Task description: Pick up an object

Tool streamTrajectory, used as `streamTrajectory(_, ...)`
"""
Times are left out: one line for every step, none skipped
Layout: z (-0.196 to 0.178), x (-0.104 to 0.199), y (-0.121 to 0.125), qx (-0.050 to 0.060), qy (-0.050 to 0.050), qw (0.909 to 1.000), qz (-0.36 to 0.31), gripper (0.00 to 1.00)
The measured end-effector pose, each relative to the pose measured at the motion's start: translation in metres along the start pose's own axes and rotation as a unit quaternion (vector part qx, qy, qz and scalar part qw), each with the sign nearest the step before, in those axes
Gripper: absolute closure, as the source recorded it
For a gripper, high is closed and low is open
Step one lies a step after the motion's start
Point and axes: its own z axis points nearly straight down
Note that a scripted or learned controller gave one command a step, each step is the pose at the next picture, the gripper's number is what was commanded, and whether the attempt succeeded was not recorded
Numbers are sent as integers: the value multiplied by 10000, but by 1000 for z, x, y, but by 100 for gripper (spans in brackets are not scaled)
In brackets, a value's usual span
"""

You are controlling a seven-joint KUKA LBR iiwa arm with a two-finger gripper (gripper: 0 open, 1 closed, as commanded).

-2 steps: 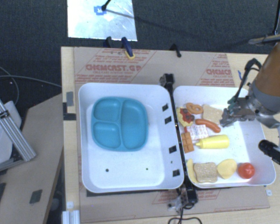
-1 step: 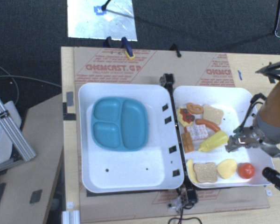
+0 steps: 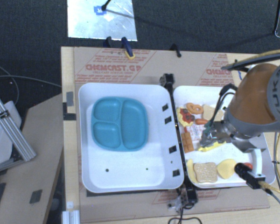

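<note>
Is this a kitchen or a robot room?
Probably a robot test lab, not a kitchen. A robot arm reaches over two white bins, one holding a blue plate, the other toy food.

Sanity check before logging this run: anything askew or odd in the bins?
Nothing stands out. The blue divided plate lies flat in the left bin; the toy food, including the bread slice, stays inside the right bin.

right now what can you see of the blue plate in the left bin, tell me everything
The blue plate is a light blue divided tray with rounded corners, plastic by its look. Raised ridges split it into three compartments: one large on its right, two smaller on its left. It lies flat and upright on the floor of the left bin, toward the far side. Nothing lies in it, and nothing touches it but the bin floor. The gripper is over the right bin, well away.
</note>
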Motion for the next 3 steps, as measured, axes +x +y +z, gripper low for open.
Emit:
streamTrajectory(-84, 71, 2, -29, -3, 10000, 4, 100)
streamTrajectory(-42, 143, 14, 30, -7, 10000, 5, 100)
streamTrajectory(-227, 177, 2, -68, 10, 10000, 4, 100)
